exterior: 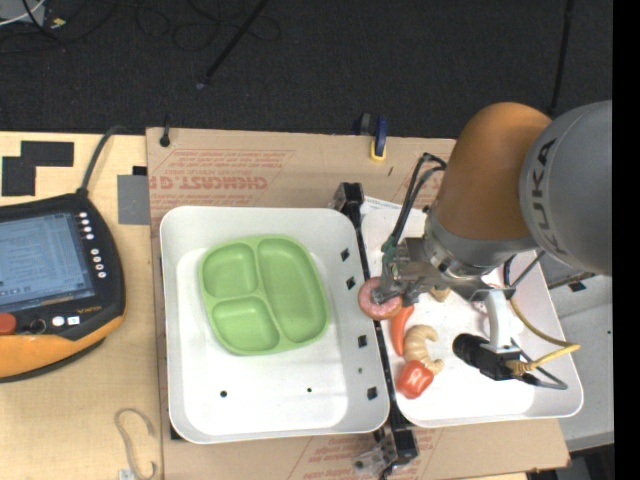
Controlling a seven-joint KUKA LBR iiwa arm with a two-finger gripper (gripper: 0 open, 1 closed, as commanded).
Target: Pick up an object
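The pincer (398, 280) is hanging at the end of the arm (500, 188), low over the left side of the right bin (460, 405). Its own housing is blocking the view of its tip, so I cannot tell whether it is wide or narrow, and nothing is showing in its grip. The left bin (270, 393) is holding a green tray (265, 293), well apart from the work.

The likeliest thing to pick is lying right under the pincer: a pink donut (378, 300), resting against the right bin's left wall. A red chili (402, 328) is lying just beside it, a pale croissant (421, 341) is touching the chili, and a small red pepper (416, 378) is sitting nearer the front.

To do this step well, I am judging that the pincer should be coming straight down, centred on the donut and closing along the wall rather than across it. The wall is leaving little room, and the chili is crowding the other side. A skewed descent is risking a shove instead of a grip. The donut is looking soft, so a gentle close should be enough before lifting.
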